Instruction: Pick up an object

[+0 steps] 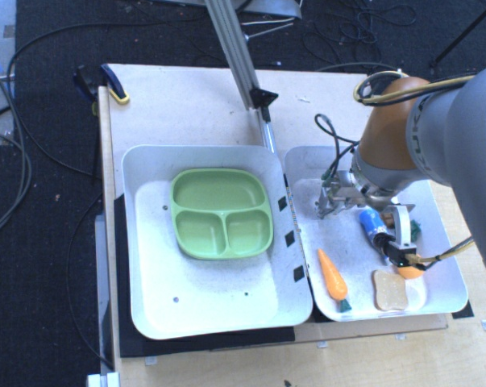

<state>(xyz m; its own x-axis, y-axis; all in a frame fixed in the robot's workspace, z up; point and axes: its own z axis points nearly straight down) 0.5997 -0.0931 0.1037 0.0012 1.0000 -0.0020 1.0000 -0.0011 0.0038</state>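
Bread slice (390, 290), pale and flat with a soft rounded outline, lies nearest you in the near corner of the right bin (460, 295). Just beside it, toward the view's left, you have the carrot (332, 273): a smooth orange taper, thick end away from you, with a small green tip at the near end. Its long axis runs almost straight toward you.

Further back lies a short blue tube (372, 222), glossy and slanted, on the arm's side of the gripper (330, 204).

The gripper hangs low over bare white bin floor near the divide between the bins. You cannot tell whether the jaws are spread or pressed together, and nothing shows between them. The carrot lies on the near side of the jaws, apart from them. You would likely close across its thick end.

Beyond the divide, a matte green three-part plate (222, 213) fills the left bin (146, 285) on the pale counter (186, 103).
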